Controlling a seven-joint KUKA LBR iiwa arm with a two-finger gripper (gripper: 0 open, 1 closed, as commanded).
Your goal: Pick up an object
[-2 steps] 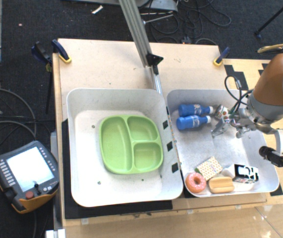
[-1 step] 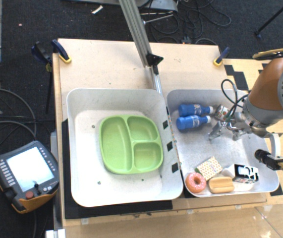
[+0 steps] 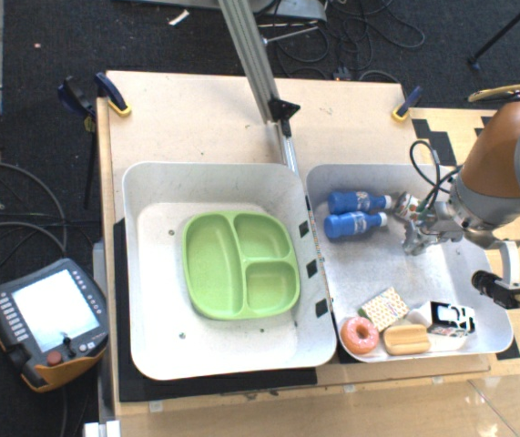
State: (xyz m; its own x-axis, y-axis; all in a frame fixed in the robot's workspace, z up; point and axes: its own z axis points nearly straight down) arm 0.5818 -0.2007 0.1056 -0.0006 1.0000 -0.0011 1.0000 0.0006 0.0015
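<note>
Landmark: right bin (image 3: 478, 271), white, shallow.
Gripper (image 3: 413, 240): sat low inside right bin, upper-middle part, arm (image 3: 501, 167) coming in from right edge.
Fingers: pointed down at bin floor; too small & blurred to tell wide or narrow. Nothing seen betw. them.
Bottles (image 3: 355, 214): two blue, white caps, lying on sides in right bin's upper-left part, one above other, caps toward gripper. Lay just left of gripper; caps near it, contact can't be told.
Donut (image 3: 361, 335): pink, right bin's lower-left corner, well apart from gripper.
Bun (image 3: 406, 339): tan, just right of donut, along bin's lower edge.
Waffle (image 3: 386, 309): checked square, just above donut & bun.
Box (image 3: 452, 318): sm. black/white item, right of bun, bin's lower-right part.
Tray (image 3: 240, 264): green, 3 compartments, in left bin (image 3: 150, 244), beside right bin.
</note>
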